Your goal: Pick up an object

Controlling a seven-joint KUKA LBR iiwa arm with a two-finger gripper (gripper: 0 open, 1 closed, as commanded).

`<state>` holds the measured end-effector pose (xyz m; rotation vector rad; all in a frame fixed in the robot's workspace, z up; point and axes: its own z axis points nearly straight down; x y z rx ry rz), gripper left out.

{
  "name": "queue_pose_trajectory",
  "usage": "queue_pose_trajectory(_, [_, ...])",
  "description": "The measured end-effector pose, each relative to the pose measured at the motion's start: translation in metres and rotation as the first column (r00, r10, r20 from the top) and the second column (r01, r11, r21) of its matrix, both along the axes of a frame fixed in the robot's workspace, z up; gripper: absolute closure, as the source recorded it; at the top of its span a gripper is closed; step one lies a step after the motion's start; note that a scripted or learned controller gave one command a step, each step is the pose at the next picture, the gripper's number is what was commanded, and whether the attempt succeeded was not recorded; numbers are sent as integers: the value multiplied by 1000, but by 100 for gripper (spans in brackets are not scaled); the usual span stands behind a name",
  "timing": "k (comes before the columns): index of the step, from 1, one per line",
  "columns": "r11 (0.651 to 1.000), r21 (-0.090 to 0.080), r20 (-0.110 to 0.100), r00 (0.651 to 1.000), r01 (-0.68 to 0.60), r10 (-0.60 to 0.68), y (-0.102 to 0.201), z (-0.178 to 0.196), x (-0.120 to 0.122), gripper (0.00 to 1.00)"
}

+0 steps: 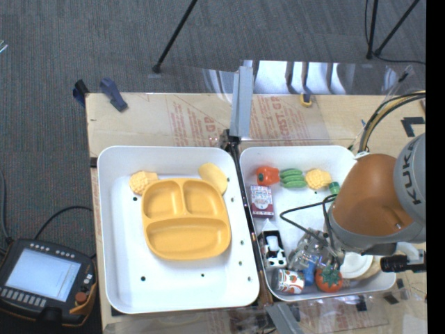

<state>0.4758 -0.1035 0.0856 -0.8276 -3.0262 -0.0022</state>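
Observation:
My gripper (311, 251) hangs low over the front of the right bin (299, 149), under the orange wrist band (368, 200). Just below it lie a small red and white can (289, 280), an orange tomato toy (329, 278) and a bluish item partly hidden by the gripper. A black and white cow toy (273, 249) sits just to its left. Farther back in the same bin are a red box (261, 200), a red pepper (267, 175), a green vegetable (293, 179) and a yellow corn piece (318, 179).
The left bin (111, 256) holds a yellow divided plate (185, 218), a yellow corn piece (142, 181) and a yellow banana-like toy (213, 177). A white dish (361, 266) sits at the right bin's front right, partly under the arm. Black cables run by the wrist.

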Motion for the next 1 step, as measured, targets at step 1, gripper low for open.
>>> queue_pose_trajectory(1, [1000, -6, 16, 1000, 2, -2, -2, 4, 5, 0])
